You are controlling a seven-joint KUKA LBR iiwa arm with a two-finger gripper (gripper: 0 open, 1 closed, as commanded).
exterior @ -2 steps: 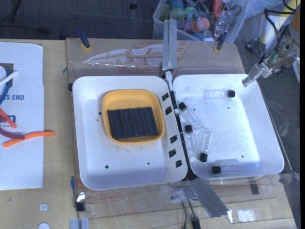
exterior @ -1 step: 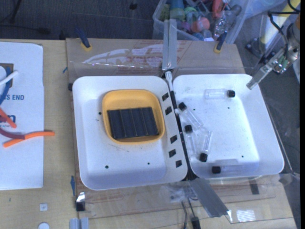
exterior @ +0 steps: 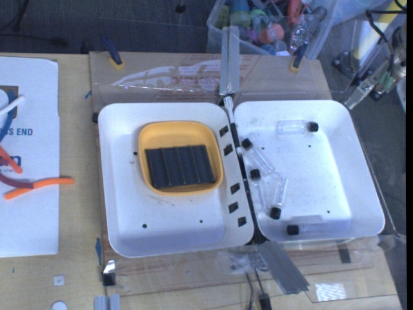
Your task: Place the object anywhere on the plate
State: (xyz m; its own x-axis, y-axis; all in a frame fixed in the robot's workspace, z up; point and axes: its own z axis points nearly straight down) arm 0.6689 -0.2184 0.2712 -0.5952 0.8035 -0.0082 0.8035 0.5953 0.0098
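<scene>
At the bench's near edge a grey strip (exterior: 284, 273) lies slanted below the seam where the two bins meet, with a small white patch (exterior: 330, 292) to its right. On the left a white sheet (exterior: 29, 192) carries an orange tool (exterior: 39, 185). The left bin (exterior: 122, 225) holds the yellow plate (exterior: 147, 137), set a little towards its far side. A dark ribbed slab (exterior: 181, 166) lies flat on the plate and covers most of its floor, inside the rim. A row of black tabs (exterior: 232, 170) runs along the seam between the bins. The right bin (exterior: 348, 192) holds several clear vials with black caps. One vial (exterior: 313, 225) lies against the near wall. Another (exterior: 279, 189) rests near the seam with its cap towards the viewer. A third (exterior: 258, 159) lies just beyond it, close to the tabs. A fourth (exterior: 292, 128) lies well apart near the far wall, its cap to the right. The vials are see-through and faint against the white floor, so the caps mark them best. Nothing lies between them and the plate but the bin walls and tabs. How the gripper stands cannot be told. Beyond the bins, two blue clamps (exterior: 115, 58) pin the cardboard, and a clear tub (exterior: 277, 11) of coloured pieces sits farthest back.
</scene>
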